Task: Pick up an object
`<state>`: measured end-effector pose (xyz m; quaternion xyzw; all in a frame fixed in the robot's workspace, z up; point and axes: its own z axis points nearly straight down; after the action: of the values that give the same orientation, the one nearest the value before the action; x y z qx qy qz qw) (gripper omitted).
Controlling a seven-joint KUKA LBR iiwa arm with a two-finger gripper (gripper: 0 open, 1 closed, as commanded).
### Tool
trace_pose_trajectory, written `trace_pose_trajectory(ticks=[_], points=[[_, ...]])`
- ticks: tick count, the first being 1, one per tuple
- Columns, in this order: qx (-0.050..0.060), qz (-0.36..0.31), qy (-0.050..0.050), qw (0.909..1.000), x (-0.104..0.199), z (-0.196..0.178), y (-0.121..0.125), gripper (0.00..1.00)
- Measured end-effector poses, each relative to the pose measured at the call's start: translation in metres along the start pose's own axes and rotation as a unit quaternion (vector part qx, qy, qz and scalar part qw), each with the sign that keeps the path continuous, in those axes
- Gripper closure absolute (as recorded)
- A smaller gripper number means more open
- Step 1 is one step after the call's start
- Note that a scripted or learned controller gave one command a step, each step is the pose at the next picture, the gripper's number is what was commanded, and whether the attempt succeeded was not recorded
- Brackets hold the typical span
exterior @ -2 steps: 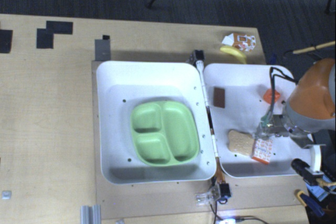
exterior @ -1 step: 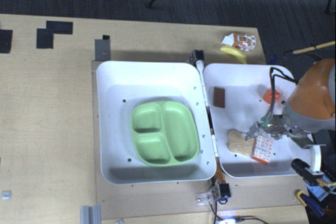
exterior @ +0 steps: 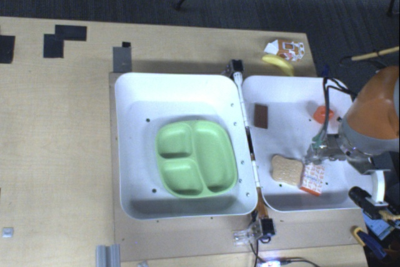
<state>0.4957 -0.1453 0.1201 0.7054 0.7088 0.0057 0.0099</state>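
Gripper [exterior: 317, 154] hangs low in right bin [exterior: 281, 87], finger state can't tell; slice of bread [exterior: 286, 170] sits just at its 8 o'clock, long axis roughly 10-to-4, with red-patterned packet [exterior: 313, 179] directly below at 6, touching the bread.

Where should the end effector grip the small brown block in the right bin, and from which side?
Across its two long sides, coming straight down from above. The brown block lies flat and alone on the right bin floor, with free space around it for both fingers.
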Motion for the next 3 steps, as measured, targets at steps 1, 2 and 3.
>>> trace_pose_trajectory(ticks=[1,2,3], points=[[0.000,0.000,0.000,1.0000,0.000,0.000,0.000,0.00],[-0.002,-0.001,0.000,1.0000,0.000,-0.011,0.002,1.00],[-0.001,-0.001,0.000,1.0000,0.000,-0.010,0.002,0.00]])
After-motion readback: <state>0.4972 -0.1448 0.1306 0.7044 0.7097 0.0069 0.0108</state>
